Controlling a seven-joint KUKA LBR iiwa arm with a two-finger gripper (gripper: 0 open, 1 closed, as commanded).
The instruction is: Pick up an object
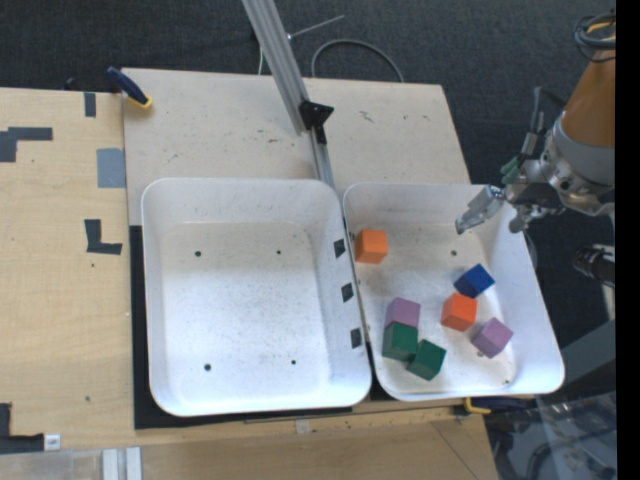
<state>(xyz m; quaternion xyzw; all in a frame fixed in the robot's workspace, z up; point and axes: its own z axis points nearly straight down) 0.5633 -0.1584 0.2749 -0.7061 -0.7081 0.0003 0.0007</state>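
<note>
Surface (60,218): pale wood bench with grey tape marks on its left part, a lighter board at the far side, dark carpeted floor beyond; a slanted metal post (275,43) rises from the far side between the bins.

Left bin (160,208): shallow, white, speckled.

Right bin (520,268): shallow, white, holding all seven blocks.

Arm (590,118): grey with orange band, entering from the right; jaws (478,213) hang over the right bin's far right corner. Whether they are released or clenched cannot be told; nothing is seen between them.

Blocks, all small cubes, judged light, rigid, not fragile, with smooth faces that may slip; best taken across two opposite flat sides.
- Orange block (371,246): far left of the right bin, standing apart, the easiest pick.
- Blue block (474,280): nearest the jaws.
- Second orange block (459,312): just beside the blue.
- Purple block (404,313) touching two green blocks (400,342), (427,359): crowded, awkward.
- Second purple block (491,337): near right.
</note>
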